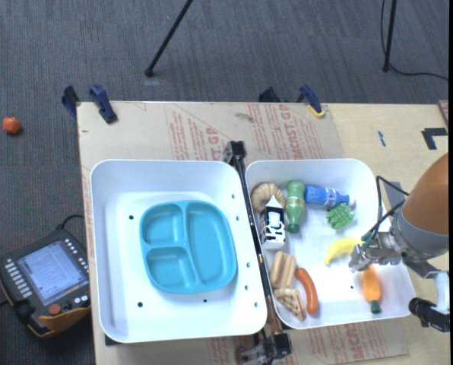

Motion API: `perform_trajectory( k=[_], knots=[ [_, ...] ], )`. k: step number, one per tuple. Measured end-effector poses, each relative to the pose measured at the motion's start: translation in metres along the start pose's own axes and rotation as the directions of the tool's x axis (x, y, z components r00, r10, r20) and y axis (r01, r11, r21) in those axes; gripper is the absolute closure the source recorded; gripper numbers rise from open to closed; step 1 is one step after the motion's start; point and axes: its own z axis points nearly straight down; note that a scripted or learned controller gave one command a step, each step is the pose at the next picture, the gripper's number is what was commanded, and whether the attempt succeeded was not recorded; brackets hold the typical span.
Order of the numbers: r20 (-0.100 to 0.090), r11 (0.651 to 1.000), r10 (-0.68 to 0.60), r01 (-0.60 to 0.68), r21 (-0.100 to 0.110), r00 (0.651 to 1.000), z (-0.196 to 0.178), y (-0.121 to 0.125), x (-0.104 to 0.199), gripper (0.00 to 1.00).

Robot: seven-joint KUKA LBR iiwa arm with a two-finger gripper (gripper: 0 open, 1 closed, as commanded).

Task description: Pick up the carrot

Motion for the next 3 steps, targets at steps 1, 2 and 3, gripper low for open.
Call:
perform_trajectory(
  k=[1,2,3],
  knots=[
    [0.0,1.0,0.001,-0.001,0.0,1.0,0.0,0.0,0.0,0.0],
    [0.002,0.971,-0.239,0.239,0.005,0.971,0.022,-0.009,0.012,0.0],
    [0.001,0.972,-0.235,0.235,0.006,0.972,0.012,-0.009,0.012,1.0]
  ],
)
